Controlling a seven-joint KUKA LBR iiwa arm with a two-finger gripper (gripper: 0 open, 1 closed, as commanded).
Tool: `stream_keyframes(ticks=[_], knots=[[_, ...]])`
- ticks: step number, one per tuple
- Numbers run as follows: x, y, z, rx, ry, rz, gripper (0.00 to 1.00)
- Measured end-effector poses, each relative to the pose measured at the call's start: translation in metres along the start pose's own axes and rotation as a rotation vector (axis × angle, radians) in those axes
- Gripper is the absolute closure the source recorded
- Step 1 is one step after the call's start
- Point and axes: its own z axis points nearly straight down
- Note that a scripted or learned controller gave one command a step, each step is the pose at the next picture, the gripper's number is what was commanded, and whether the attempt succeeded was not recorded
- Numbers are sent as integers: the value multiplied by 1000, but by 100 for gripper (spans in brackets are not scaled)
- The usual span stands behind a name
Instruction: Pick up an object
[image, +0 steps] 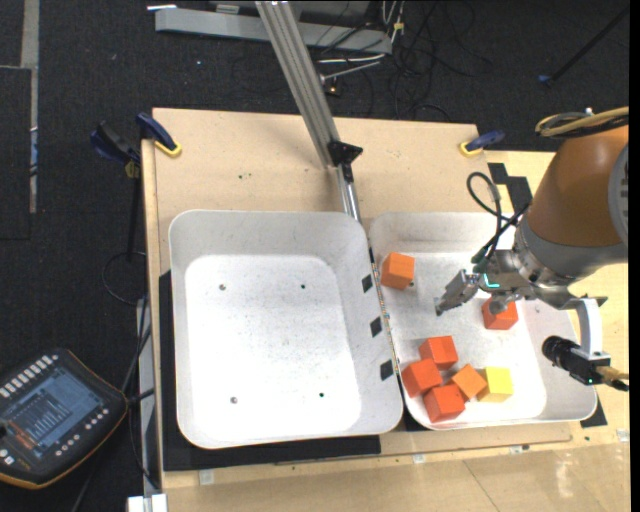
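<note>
The right bin (560, 405) holds several blocks. An orange cube (399, 270) lies alone near its upper left. A red cube (500, 316) sits partly under the arm's wrist. Along the front edge a cluster gathers: red-orange cubes (437, 351), (421, 376), (445, 402), an orange cube (468, 381) and a yellow cube (498, 382). My gripper (453, 296) hangs over the middle of the right bin, between the lone orange cube and the red cube, open with nothing between its fingers.
The left bin (200, 250) lies beside the right one, with a raised divider (378, 320) between them. A metal pole (305, 90) slants in from the top. A teach pendant (50, 415) lies off the bench at the lower left.
</note>
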Motion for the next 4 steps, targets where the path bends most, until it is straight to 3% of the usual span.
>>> stream_keyframes(ticks=[1, 3, 4], knots=[[0, 1, -2, -4, -1, 3, 0], [-6, -16, 103, 2, 0, 4, 0], [-5, -13, 108, -11, 1, 3, 0]])
